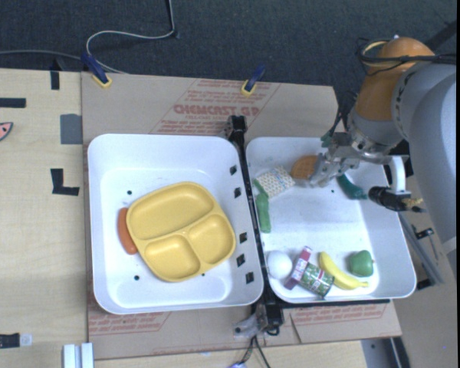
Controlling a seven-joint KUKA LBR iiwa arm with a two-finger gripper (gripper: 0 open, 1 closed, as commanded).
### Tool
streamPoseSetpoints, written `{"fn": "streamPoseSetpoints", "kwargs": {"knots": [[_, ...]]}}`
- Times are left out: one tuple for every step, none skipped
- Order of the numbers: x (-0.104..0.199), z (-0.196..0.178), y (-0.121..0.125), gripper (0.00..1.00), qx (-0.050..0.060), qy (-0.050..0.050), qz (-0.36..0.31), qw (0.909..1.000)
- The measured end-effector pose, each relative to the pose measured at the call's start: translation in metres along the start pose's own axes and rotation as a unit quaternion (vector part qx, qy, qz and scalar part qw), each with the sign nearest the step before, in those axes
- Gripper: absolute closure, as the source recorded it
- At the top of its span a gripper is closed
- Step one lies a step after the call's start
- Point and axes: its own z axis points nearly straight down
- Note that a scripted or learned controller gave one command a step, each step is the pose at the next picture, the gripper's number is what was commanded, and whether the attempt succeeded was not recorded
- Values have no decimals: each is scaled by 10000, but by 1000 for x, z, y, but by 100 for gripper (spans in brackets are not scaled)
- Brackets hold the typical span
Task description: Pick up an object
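Over the counter (54, 228), the grey arm (402, 90) reached into the right bin (322, 228) at its far end, well apart from the left bin (107, 205) with its yellow divided plate (180, 228). Its gripper (326, 171) hung low beside a small brown object (303, 167), so the step looked like an approach to a grasp. Whether the gripper was released or clenched I cannot tell; the next move would call for closing squarely on that brown piece, then lifting.
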Motion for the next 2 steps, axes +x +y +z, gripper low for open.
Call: {"fn": "streamPoseSetpoints", "kwargs": {"knots": [[0,0,0,0,1,-3,1,10000],[20,18,16,0,-407,-60,76,9991]]}}
